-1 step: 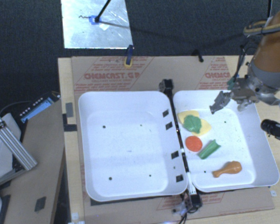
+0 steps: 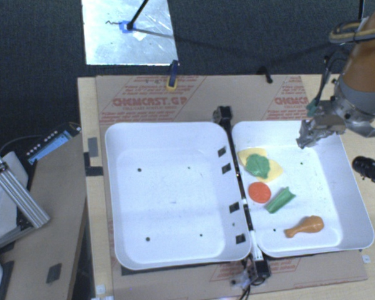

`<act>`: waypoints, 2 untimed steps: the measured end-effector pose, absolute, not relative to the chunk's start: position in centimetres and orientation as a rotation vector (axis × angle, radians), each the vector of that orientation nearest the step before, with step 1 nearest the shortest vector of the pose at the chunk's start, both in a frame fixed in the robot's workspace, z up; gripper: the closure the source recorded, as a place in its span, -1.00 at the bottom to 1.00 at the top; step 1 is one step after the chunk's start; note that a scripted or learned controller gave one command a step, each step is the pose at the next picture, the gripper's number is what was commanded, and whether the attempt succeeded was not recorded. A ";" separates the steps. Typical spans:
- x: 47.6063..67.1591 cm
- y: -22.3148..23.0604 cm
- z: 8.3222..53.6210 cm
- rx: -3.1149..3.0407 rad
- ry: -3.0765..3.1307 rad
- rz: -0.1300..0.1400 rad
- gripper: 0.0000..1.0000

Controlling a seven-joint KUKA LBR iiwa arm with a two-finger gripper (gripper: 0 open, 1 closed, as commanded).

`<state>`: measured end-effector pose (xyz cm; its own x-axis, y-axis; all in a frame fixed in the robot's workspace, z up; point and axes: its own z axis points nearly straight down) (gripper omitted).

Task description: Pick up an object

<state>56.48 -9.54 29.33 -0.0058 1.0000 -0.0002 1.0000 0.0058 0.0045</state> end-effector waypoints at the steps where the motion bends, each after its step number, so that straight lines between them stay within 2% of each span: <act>1: 61.7 -2.6 35.3 2.203 2.230 0.013 1.00; 2: 66.6 4.8 25.8 2.211 2.236 0.001 1.00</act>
